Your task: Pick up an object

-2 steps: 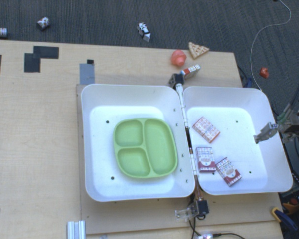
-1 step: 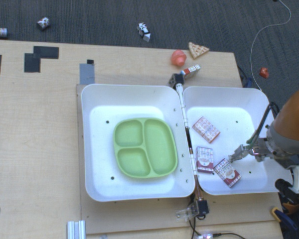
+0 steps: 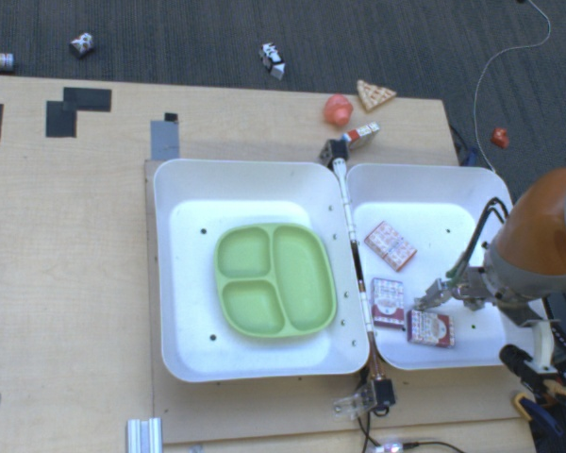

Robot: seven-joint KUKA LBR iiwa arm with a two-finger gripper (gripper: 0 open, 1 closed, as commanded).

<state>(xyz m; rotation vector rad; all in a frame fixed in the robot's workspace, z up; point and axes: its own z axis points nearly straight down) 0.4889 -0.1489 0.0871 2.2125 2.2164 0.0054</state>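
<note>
Poised low in the right bin (image 3: 472, 196): gripper (image 3: 432, 295), grip state unclear. Just below, a red carton (image 3: 430, 328), long axis left-right. Beside it, another carton (image 3: 388, 304), upright.

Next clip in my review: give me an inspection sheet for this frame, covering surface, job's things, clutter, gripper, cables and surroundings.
Surface: wooden bench bearing two white bins, the left bin and the right bin.
Job's things: three small cartons in the right bin; green divided plate in the left bin.
Clutter: red ball and pizza-slice toy at the bench's far edge.
Gripper: gripper low over the right bin, between two cartons; finger state unclear.
Cables: thin cable across the carpet.
Surroundings: dark carpet with scattered small items.
</note>
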